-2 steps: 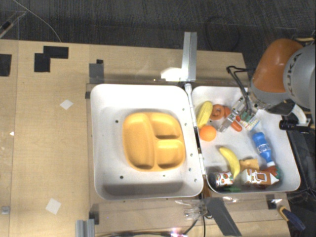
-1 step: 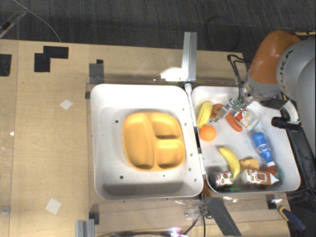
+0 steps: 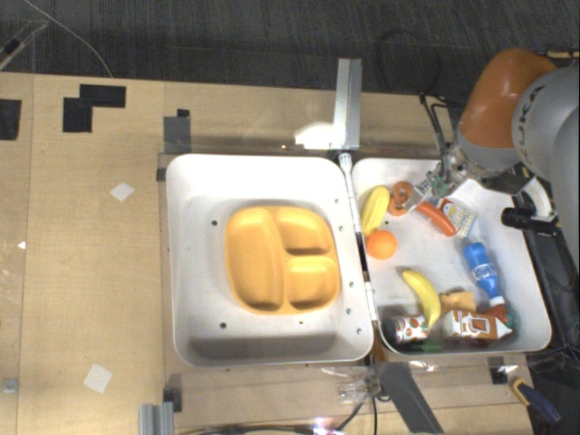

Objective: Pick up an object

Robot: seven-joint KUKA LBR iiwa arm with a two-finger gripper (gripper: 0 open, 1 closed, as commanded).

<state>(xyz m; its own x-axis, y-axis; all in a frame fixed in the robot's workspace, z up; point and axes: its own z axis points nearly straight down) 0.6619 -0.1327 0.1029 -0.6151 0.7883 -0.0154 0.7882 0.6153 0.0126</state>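
No lettering is legible anywhere (package labels are too blurred).

This looks like a robotics lab or test cell, not a home. A pale wooden bench (image 3: 82, 270) carries black marker patches (image 3: 91, 105) and metal brackets (image 3: 348, 102) that fix two white bins (image 3: 186, 270) side by side, while loose cables (image 3: 54, 34) trail over dark carpet (image 3: 227, 21) behind. The grey industrial arm (image 3: 530, 120) with its orange band reaches in over toy groceries (image 3: 426, 297).
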